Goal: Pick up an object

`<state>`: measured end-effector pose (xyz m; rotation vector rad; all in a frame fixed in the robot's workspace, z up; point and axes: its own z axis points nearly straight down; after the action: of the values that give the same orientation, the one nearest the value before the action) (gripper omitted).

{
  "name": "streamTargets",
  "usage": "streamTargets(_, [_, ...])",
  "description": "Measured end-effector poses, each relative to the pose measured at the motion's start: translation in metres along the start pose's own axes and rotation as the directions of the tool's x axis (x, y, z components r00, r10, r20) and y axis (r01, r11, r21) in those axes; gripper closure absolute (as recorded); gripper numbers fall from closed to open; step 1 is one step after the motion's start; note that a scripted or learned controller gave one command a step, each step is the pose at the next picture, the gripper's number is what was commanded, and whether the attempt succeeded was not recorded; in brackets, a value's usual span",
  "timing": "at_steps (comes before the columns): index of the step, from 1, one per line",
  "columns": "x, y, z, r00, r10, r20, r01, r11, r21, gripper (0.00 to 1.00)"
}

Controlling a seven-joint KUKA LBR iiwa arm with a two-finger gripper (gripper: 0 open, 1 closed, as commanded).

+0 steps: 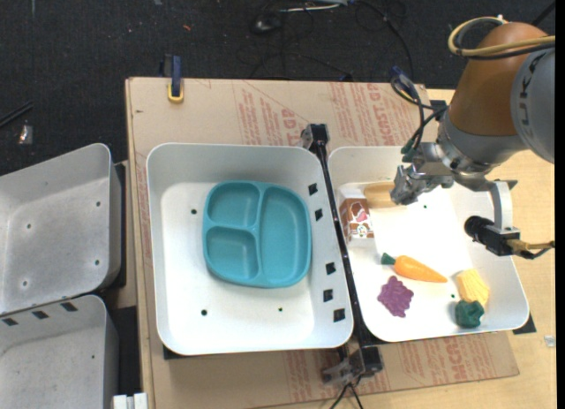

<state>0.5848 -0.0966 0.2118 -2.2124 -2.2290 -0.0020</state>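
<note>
Nothing is lifted yet: the gripper point(409, 185) hangs low in the right bin point(441, 332) beside a small carton point(356, 219); whether it pinches anything cannot be told

Teal tray point(258, 233), orange carrot point(418, 268), purple grapes point(395, 296), yellow corn point(472, 285), white bins point(177, 177), tan bench point(247, 107).
</note>
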Motion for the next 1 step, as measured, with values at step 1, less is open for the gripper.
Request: streamTargets(1, [0.0597, 0.0065, 0.0053, 1.000, -0.001, 0.000, 0.001, 1.000, 0.001, 1.00])
